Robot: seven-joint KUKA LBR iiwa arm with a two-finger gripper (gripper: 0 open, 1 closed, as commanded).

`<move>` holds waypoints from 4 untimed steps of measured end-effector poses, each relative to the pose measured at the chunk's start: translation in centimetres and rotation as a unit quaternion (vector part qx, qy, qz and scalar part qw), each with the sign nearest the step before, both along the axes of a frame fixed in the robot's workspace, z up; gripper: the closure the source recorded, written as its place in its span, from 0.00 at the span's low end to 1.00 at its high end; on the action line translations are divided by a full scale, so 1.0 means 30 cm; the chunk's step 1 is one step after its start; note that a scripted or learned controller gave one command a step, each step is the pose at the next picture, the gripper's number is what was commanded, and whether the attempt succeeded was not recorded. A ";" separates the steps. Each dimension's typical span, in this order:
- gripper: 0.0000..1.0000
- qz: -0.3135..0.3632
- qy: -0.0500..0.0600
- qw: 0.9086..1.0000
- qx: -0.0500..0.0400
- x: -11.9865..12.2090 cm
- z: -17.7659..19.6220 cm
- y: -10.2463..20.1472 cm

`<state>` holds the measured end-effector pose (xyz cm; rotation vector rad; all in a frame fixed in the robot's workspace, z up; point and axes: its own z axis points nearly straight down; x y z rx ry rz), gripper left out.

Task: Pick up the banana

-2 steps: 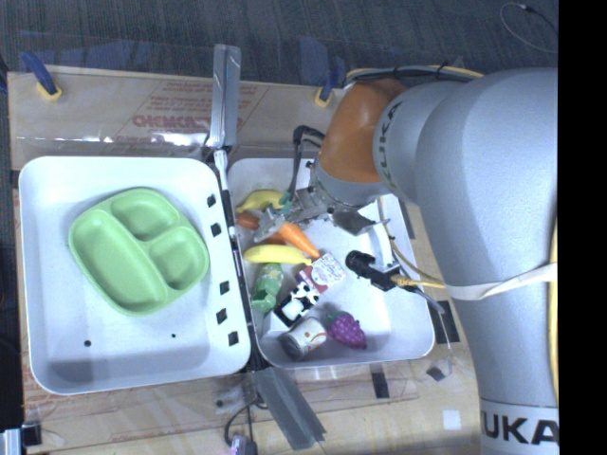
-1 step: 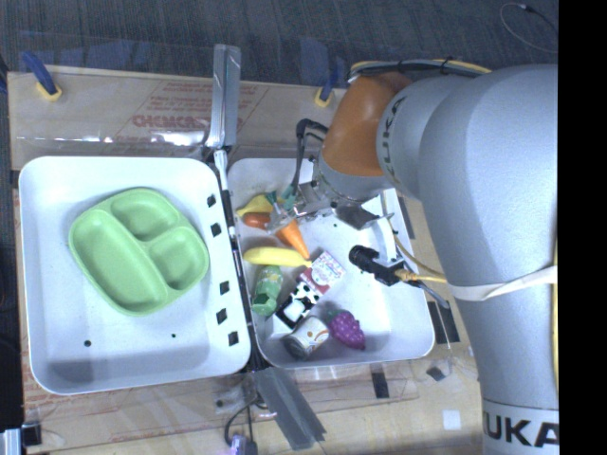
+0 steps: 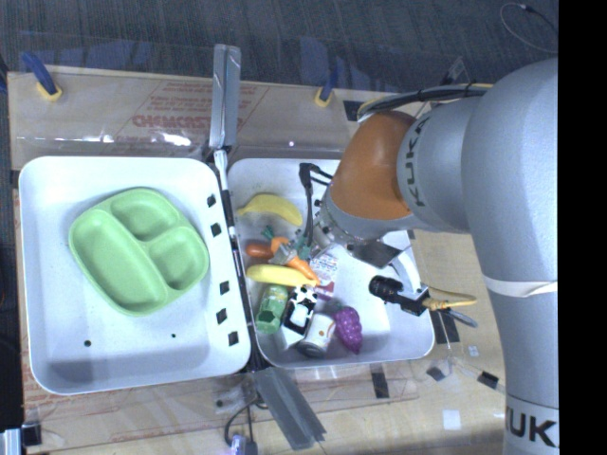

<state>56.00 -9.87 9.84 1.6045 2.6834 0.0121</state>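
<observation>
Cardboard sheeting is spread over the tabletop (image 3: 114, 112), on which two white bins are set side by side: the left bin (image 3: 57, 349) is occupied by a green divided plate (image 3: 139, 247), and the right bin (image 3: 403, 344) by a clutter of small things. Two yellow pieces of fruit are seen in the right bin, the banana (image 3: 271, 275) lying near its middle beside a carrot (image 3: 302, 267), with a purple grape bunch (image 3: 348, 328) toward five o'clock and a second yellow fruit (image 3: 270, 208) toward twelve o'clock. The end effector (image 3: 318, 240) is lowered among the items at roughly two o'clock from the banana, under the orange-banded wrist (image 3: 375, 173), and whether it is apart or together cannot be told.
</observation>
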 end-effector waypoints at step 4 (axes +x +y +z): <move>0.00 0.009 0.024 1.000 0.001 0.302 -0.045 -0.005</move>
